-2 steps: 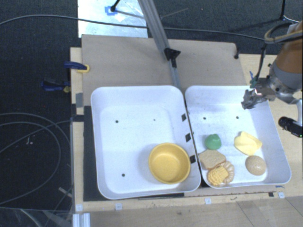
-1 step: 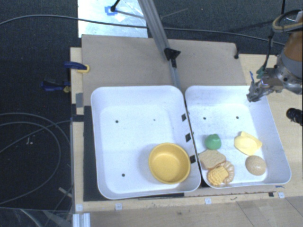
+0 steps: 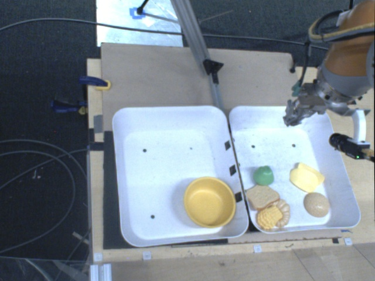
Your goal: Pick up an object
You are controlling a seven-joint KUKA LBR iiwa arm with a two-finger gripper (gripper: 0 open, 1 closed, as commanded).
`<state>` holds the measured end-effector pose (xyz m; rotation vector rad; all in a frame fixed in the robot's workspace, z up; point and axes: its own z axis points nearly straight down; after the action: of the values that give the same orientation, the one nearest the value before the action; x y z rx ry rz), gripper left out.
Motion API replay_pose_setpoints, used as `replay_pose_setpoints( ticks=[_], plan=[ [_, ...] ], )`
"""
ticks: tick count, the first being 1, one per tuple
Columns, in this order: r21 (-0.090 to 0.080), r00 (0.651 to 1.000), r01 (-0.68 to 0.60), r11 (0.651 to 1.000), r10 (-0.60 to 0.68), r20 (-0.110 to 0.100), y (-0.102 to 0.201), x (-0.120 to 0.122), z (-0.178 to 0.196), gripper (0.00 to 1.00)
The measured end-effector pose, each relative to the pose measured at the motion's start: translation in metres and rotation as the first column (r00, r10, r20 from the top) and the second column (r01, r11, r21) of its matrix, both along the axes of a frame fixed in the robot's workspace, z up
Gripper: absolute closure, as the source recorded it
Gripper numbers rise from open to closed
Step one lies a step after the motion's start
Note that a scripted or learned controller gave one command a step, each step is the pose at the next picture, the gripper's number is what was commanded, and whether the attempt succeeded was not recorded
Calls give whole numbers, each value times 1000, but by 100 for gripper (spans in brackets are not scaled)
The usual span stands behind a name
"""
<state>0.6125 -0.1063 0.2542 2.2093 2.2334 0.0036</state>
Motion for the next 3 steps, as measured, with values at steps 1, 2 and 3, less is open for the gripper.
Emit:
replay_pose_setpoints(
  ticks=[1, 2, 3],
  plan=[
    [-1, 1000, 0, 1000, 0, 2, 56, 19, -9, 100],
    [0, 1000, 1, 1000, -1, 1, 103, 19, -13, 100],
    [0, 1000, 2, 1000, -2, 1, 150, 30, -23, 100]
  ],
)
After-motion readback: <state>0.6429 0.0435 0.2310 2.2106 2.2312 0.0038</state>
